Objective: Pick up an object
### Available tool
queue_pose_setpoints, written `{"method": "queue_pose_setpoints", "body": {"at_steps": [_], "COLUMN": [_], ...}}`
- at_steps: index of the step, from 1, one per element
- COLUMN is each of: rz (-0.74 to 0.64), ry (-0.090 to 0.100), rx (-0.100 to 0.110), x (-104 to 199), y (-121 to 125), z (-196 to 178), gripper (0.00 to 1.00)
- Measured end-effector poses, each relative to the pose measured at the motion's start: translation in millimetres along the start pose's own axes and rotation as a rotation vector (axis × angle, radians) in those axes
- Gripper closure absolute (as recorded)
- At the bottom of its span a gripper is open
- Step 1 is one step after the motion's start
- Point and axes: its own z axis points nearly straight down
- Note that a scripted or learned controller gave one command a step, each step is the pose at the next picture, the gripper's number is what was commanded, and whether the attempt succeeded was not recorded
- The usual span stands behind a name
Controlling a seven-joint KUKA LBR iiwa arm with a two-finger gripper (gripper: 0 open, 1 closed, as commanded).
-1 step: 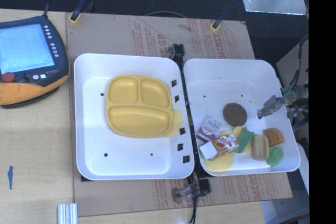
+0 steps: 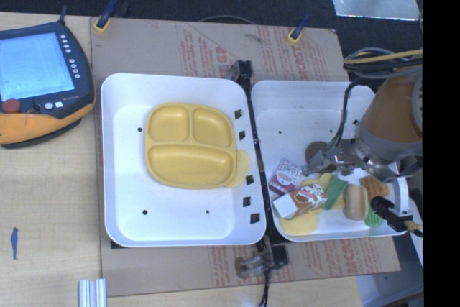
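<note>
Counting two white bins side by side on the bench: left bin (image 2: 122,212) and right bin (image 2: 287,101). One yellow divided plate (image 2: 190,145) in the left bin, three compartments, long axis running left to right, two small wells on the far side and one wide well on the near side. One heap of small items (image 2: 320,196) in the near part of the right bin: a red-and-white packet (image 2: 287,174) tilted, a printed carton (image 2: 307,198) beside it, a green piece (image 2: 336,193) lying on a slant, a tan bread-like roll (image 2: 354,201) with its long axis pointing near to far, a pale yellow disc (image 2: 300,223) at the near rim. One arm (image 2: 392,118), orange band above the wrist, reaching in from the right and bent down over the heap. Gripper (image 2: 338,158) low above the pile, just beside the packet; cannot tell its opening or any hold. One teach pendant (image 2: 39,79) on the bench, left.
</note>
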Motion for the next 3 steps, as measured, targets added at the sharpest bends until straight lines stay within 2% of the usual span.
{"method": "queue_pose_setpoints", "body": {"at_steps": [1, 2, 3], "rz": [0.0, 0.003, 0.008], "ry": [-0.001, -0.001, -0.001], "rx": [0.002, 0.006, 0.006], "x": [62.9, 60.6, -12.8], "y": [46.9, 45.2, -0.6], "z": [-2.4, -12.3, -111.4], "gripper": [0.0, 1.0, 1.0]}}
